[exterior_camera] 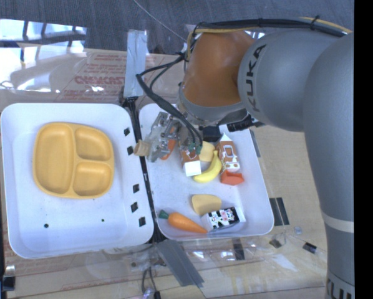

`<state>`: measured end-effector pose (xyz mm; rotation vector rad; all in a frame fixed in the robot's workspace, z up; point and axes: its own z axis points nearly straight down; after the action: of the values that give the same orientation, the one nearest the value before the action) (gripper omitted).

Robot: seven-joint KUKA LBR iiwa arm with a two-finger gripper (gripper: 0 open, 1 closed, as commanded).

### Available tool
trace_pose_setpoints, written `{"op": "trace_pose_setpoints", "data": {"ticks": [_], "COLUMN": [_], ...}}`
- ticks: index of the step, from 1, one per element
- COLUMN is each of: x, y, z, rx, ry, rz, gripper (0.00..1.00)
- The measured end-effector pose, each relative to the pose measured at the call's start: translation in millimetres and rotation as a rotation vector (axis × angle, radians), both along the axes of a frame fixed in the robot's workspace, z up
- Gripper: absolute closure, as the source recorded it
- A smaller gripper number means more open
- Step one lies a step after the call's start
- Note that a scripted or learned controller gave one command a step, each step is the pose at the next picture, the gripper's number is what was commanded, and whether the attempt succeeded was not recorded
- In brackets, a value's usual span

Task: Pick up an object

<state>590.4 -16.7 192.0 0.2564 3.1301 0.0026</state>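
Looming over everything, the grey arm (pixel 299 61) with its orange band comes in from three o'clock and bends down into the right bin (pixel 174 179). Its gripper (pixel 164 141) hangs low over the bin's upper left part, a tangle of metal and cable; from here I cannot tell how its jaws stand, and I see nothing clearly between them.

Closest to it is a banana (pixel 209 169), lying just toward four o'clock from the gripper. Its long axis runs from about one o'clock to seven o'clock, curving, with a small white block (pixel 192 169) touching its lower left end. My guess is this is the likeliest pick, and the move turns on a short shift toward four o'clock with the jaws set across that axis.

Just beside the banana, at three o'clock from it, stands an orange carton (pixel 230 164). Further down the bin, toward six o'clock, lies a yellow wedge (pixel 206 203), and below it a carrot (pixel 181 222) lying roughly nine to three, next to a cow-print box (pixel 223 218) against the bin's lower edge.

Well apart, at nine o'clock, the left bin (pixel 24 229) carries a yellow divided plate (pixel 74 160).
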Motion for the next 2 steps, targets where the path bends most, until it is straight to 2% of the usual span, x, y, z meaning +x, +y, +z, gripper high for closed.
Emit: {"op": "trace_pose_setpoints", "data": {"ticks": [1,2], "x": [-102,-14], "y": [-46,-36], "z": [51,91], "rx": [-0.003,-0.002], "ry": [-0.003,-0.004], "rz": [0.024,-0.047], "gripper": [1.00,1.00]}}
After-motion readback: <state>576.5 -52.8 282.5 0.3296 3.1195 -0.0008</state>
